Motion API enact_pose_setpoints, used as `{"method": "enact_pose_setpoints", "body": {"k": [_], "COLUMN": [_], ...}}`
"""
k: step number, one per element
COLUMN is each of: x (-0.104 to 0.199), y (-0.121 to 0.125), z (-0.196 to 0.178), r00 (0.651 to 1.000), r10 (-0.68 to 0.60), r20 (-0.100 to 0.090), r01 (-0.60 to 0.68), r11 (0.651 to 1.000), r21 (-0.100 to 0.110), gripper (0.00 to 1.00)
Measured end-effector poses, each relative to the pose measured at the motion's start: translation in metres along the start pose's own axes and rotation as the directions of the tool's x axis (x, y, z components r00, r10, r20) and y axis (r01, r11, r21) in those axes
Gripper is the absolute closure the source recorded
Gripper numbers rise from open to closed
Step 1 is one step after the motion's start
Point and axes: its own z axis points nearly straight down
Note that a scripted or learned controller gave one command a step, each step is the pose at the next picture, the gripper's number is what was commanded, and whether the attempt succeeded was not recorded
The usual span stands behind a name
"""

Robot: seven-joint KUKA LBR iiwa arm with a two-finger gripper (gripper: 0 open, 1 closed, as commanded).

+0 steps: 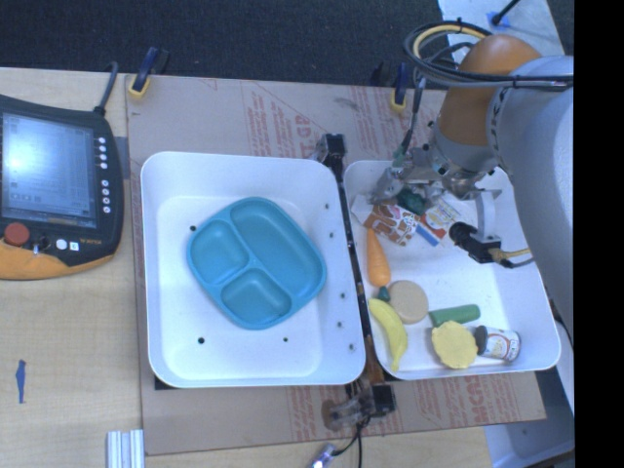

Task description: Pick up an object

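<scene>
My gripper is low in the back of the right bin, right over a cluster of small packets. Just under it lie a brown and white snack packet and a red and white wrapper. An orange carrot lies along the bin's left wall. Toward the front are a tan round cookie, a green piece, a yellow banana, a yellow disc and a small jar on its side.
The left bin holds a blue divided plate. A teach pendant rests on the bench at far left. A black cable fitting hangs off the wrist over the right bin. Clamps sit on the cardboard's back edge.
</scene>
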Motion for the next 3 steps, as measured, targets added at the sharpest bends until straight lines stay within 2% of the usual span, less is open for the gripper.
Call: {"method": "enact_pose_setpoints", "body": {"k": [1, 2, 3], "x": [-0.025, 0.003, -0.004], "y": [-0.001, -0.029, -0.004], "z": [0.005, 0.007, 0.009], "r00": [1.000, 1.000, 1.000], "r10": [-0.001, -0.003, -0.002], "r20": [-0.002, 0.002, -0.003], "r01": [0.001, 0.003, 0.002], "r11": [1.000, 1.000, 1.000], "r21": [-0.002, 0.005, 0.009], "gripper": [0.00, 0.00, 0.00]}}
